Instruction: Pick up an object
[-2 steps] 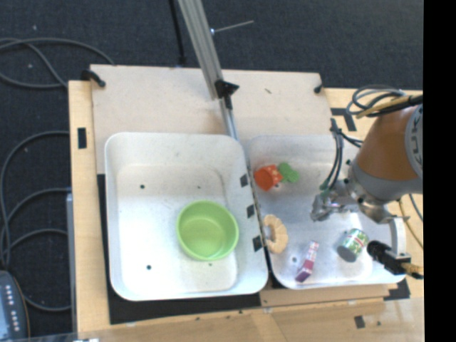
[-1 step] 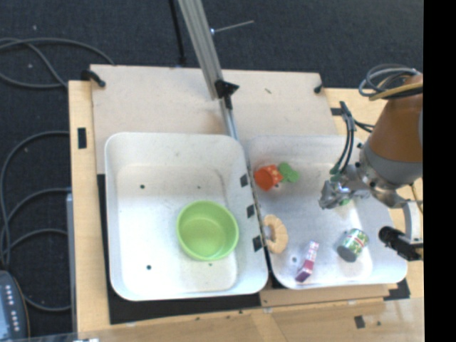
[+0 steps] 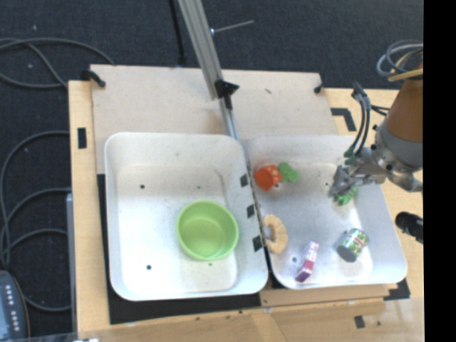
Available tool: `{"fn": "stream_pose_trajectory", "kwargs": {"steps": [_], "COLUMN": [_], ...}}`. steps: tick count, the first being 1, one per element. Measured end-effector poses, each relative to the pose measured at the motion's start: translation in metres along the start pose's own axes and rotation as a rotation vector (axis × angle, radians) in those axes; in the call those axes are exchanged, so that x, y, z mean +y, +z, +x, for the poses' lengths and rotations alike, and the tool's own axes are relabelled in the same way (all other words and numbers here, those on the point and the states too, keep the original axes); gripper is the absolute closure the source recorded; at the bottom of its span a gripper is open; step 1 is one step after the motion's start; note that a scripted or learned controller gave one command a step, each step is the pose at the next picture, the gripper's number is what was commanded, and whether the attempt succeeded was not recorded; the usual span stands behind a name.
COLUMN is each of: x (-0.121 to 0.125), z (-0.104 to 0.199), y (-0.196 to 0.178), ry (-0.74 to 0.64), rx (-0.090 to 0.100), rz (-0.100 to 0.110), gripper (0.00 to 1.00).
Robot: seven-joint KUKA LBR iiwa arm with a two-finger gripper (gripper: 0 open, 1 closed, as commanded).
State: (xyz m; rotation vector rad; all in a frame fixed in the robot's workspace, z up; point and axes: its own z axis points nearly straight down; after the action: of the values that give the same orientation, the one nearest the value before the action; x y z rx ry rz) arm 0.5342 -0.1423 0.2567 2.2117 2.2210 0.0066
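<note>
Two white bins sit mid-frame on the bench; at right, the gripper seems clamped on a small green object, though blurred.

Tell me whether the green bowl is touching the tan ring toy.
Apart. The camera view shows the green bowl in the left bin and the tan ring toy in the right bin, with the bins' walls between them.

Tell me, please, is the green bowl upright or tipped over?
Upright: the green bowl in the left bin shows its round open mouth and inside facing up.
</note>
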Motion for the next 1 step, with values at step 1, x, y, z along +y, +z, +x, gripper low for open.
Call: {"fn": "stream_pose_trajectory", "kwargs": {"steps": [1], "x": [-0.0071], "z": [0.0431], "y": [-0.0026], "ry": [-0.003], "rx": [0.003], "rz": [0.006], "gripper": [1.00]}}
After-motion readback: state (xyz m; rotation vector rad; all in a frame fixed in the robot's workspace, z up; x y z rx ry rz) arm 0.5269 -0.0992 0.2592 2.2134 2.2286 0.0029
